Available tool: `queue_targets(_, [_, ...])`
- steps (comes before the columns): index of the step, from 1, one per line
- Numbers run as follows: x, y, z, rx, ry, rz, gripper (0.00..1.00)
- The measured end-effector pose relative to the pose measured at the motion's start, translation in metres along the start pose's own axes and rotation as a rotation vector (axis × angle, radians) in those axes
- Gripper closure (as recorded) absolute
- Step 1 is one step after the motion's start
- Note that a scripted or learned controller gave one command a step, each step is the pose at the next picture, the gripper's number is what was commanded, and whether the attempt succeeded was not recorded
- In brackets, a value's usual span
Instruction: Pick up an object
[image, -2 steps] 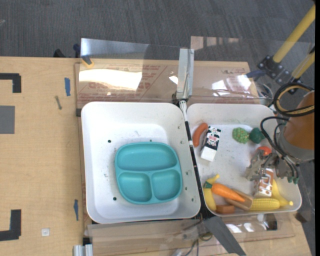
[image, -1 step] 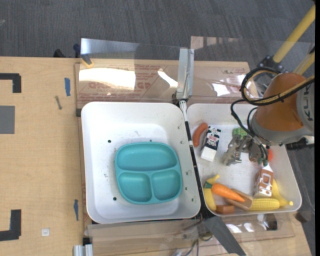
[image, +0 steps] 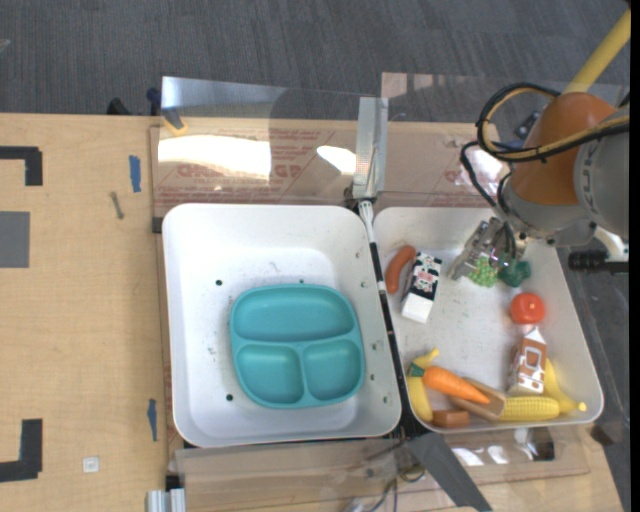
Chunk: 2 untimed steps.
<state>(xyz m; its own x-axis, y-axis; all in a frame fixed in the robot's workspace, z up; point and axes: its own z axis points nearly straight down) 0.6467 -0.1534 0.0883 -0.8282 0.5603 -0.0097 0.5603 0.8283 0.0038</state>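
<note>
My gripper (image: 484, 256) hangs low over the back of the right bin (image: 580, 330), directly above a small green leafy toy (image: 486, 272) and touching or nearly touching it. A darker green piece (image: 517, 269) lies just to its right. Left of the gripper are a white and black carton (image: 423, 286) and a red-orange sausage (image: 399, 267). A red tomato (image: 527, 307) sits a little in front of the gripper.
At the right bin's front lie a small bottle (image: 527, 362), a corn cob (image: 531, 407), a carrot (image: 453, 383) and a banana (image: 419, 392). The left bin (image: 190, 300) holds a teal divided plate (image: 296, 342). A raised divider (image: 376, 290) separates the bins.
</note>
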Motion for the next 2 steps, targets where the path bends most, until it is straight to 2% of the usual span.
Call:
queue_targets(1, [0.027,0.065,-0.104,-0.006,-0.005,0.056,1.00])
queue_targets(2, [0.065,0.111,-0.173,-0.006,-0.003,0.029,1.00])
